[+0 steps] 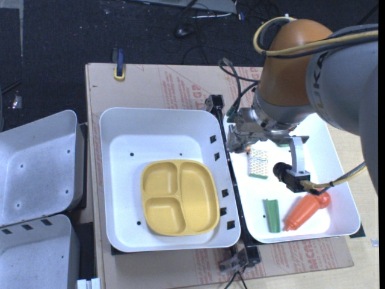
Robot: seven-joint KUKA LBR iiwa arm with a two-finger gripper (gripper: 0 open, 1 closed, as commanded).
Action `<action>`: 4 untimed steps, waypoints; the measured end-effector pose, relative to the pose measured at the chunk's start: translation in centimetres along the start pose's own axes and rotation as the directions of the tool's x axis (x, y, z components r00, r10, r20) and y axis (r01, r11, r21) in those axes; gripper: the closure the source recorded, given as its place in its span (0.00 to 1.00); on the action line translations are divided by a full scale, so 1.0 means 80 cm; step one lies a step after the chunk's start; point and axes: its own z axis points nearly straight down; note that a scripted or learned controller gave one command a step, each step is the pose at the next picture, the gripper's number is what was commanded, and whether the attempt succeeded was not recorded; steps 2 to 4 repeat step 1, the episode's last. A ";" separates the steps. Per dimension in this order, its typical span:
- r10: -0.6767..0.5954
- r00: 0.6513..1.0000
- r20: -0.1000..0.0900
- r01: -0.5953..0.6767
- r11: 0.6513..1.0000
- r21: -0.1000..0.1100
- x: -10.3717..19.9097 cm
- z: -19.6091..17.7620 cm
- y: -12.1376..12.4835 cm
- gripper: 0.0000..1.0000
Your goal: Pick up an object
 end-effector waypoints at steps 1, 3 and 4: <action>0.000 1.000 -0.001 0.000 1.000 -0.001 0.065 -0.004 0.014 1.00; 0.000 1.000 -0.001 0.000 1.000 -0.001 0.065 -0.004 0.014 1.00; 0.000 1.000 -0.001 0.000 1.000 -0.001 0.065 -0.004 0.014 1.00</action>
